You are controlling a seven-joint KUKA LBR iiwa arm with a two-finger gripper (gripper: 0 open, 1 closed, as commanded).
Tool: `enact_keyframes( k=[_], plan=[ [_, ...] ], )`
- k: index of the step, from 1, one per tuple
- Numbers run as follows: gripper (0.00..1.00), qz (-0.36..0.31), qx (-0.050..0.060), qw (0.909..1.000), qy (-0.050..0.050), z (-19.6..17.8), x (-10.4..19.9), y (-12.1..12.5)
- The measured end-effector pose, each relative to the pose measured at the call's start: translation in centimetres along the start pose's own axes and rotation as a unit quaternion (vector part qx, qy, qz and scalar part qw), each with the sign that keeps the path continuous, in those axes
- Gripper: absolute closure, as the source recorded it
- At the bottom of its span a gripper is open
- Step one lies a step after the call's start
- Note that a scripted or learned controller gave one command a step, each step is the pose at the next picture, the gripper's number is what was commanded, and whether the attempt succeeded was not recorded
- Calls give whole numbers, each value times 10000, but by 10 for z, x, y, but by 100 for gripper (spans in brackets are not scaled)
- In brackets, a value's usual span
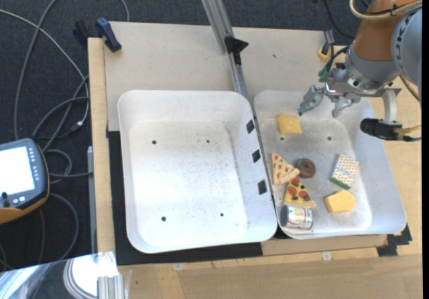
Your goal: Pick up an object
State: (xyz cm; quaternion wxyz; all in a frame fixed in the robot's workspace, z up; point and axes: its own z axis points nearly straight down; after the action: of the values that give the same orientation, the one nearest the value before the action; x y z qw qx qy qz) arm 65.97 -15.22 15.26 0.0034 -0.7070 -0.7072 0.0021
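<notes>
The right bin (pixel 379 184) holds several small items: a yellow cheese block (pixel 289 124), two pizza slices (pixel 283 168) (pixel 298 194), a brown round piece (pixel 305 167), a speckled green-edged wafer (pixel 346 170), a yellow wedge (pixel 340 202) and a small can (pixel 297 217) lying on its side. My gripper (pixel 324 104) hangs over the bin's far end, just right of and beyond the cheese block. Its fingers (pixel 308 103) are spread open and hold nothing.
The left bin (pixel 181 170) lies beside the right one, split from it by a ridge with black clips (pixel 255 155). A metal pole (pixel 218 3) slants in from the top. Cables and a handheld pendant (pixel 20 173) lie off the bench at left.
</notes>
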Motion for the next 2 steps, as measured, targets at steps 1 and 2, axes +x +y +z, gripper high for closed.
enact_keyframes(
  k=[1, 2],
  plan=[
    [0, -8, 2, 10000, 3, 51, 6, 8],
    [100, -11, -40, 10000, -4, 35, 6, 10]
  ],
)
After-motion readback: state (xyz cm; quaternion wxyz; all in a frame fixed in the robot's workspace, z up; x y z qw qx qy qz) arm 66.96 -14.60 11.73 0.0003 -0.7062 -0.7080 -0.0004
